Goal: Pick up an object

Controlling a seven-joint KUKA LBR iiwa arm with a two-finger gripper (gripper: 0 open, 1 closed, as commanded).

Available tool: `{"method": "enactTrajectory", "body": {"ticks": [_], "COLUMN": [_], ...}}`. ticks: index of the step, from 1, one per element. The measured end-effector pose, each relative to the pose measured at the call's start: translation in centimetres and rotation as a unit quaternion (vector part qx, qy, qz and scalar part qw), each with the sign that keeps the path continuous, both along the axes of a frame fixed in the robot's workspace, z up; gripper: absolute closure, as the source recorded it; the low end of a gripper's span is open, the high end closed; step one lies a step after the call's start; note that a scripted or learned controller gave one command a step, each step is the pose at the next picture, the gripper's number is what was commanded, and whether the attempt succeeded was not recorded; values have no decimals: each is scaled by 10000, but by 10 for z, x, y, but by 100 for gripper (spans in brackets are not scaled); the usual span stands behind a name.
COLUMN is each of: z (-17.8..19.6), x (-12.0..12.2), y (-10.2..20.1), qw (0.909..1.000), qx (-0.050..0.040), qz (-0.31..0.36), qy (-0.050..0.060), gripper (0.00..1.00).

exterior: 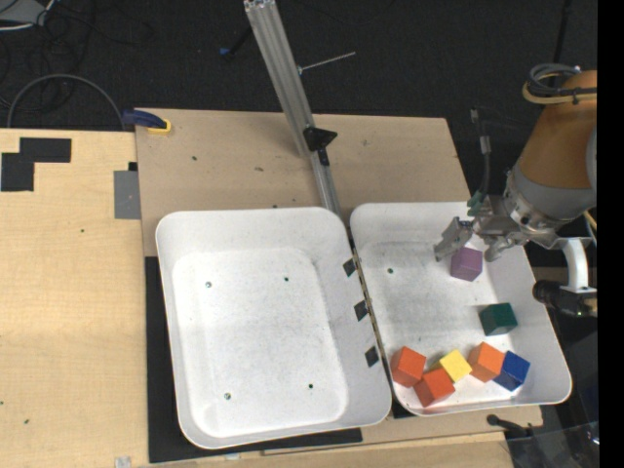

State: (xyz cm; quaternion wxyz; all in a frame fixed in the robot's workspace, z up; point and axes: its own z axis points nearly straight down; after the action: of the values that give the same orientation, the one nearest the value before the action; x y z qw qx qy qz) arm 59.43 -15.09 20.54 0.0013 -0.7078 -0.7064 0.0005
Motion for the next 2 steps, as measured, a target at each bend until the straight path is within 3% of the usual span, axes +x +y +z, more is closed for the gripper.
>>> {"method": "enactTrajectory", "body": {"ticks": [2], "z": [0], "x": [0], "y": [0], "qw": [10000], "qx": [0], "qz": [-5], "qy": [-1], "gripper": [0]}}
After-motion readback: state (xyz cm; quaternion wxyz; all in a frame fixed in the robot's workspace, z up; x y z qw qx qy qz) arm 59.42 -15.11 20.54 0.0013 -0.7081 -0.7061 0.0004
